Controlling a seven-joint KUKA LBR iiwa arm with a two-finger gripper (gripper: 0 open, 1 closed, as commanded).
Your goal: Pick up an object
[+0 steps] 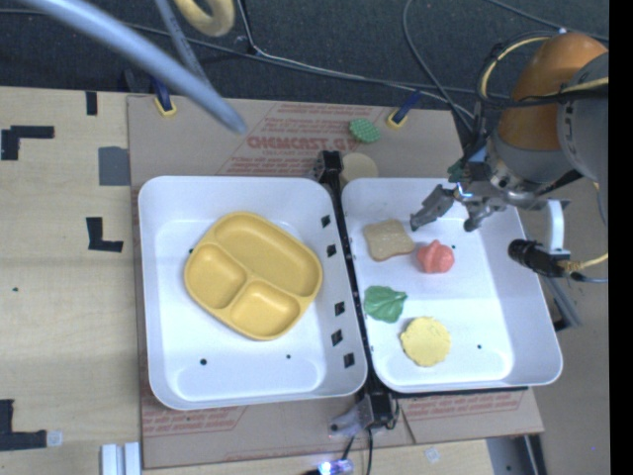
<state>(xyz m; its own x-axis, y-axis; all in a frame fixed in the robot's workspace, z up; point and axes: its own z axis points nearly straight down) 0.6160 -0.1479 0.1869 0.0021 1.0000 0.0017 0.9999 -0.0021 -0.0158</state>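
Note:
In the right bin (pixel 514 364) lie a tan toast-shaped piece (pixel 387 239), a red strawberry-like piece (pixel 434 257), a green leaf (pixel 384 303) and a yellow round piece (pixel 425 340). My gripper (pixel 453 212) hangs over the upper part of this bin, its two dark fingers spread open with nothing between them. It stands just above and right of the red piece and right of the toast piece.
The left bin (pixel 158 285) holds a yellow divided plate (pixel 253 274). A small green piece (pixel 364 129) lies on the cardboard behind the bins. Cables loop above the right bin, and a grey pole crosses the top left.

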